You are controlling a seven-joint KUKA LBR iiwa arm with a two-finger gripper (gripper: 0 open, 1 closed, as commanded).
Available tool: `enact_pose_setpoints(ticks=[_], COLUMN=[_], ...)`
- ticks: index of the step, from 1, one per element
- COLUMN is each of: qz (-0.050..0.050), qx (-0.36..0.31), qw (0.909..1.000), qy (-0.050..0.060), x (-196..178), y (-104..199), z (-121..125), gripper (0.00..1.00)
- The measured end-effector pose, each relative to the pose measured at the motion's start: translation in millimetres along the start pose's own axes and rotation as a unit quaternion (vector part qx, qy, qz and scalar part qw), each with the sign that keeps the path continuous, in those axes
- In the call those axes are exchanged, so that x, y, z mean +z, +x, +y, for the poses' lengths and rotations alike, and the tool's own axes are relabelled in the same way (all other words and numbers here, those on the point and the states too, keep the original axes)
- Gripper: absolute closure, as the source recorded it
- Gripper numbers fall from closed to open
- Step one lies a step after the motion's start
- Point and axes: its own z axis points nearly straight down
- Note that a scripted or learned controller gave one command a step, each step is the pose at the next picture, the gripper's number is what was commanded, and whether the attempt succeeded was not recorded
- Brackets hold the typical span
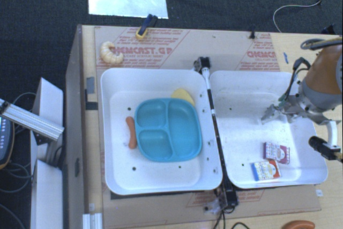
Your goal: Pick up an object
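Note:
In the right bin (236, 131), two small cartons lie near the front right corner: a red and white one (276, 152) and a blue and orange one (266, 170) just in front of it. My gripper (274, 113) hangs low over the right half of that bin, a short way behind the red carton and apart from both. Nothing shows in it. The left bin (115, 115) holds a blue divided plate (167, 130), an orange sausage (131, 132) to the plate's left, and a yellow piece (184, 95) half hidden behind the plate.
A rail (210, 99) divides the two bins. On the cardboard behind the left bin lie a beige ridged toy (111, 52) and a yellow and blue tool (144, 27). The arm's orange band (324, 75) stands over the right bin's far right side.

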Motion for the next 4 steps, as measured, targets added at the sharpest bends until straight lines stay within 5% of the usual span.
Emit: enact_pose_setpoints(ticks=[1,2,3,4], qz=[0.0,0.0,0.0,0.0], qx=[-0.001,-0.001,-0.001,-0.001], qw=[1.0,1.0,1.0,1.0], qy=[-0.001,-0.001,-0.003,-0.003], x=[-10.8,-10.7,-21.5,-21.3], y=[-0.3,-0.3,-0.5,-0.5], z=[1.0,0.9,1.9,1.8], gripper=[1.0,0.0,1.0,0.0])
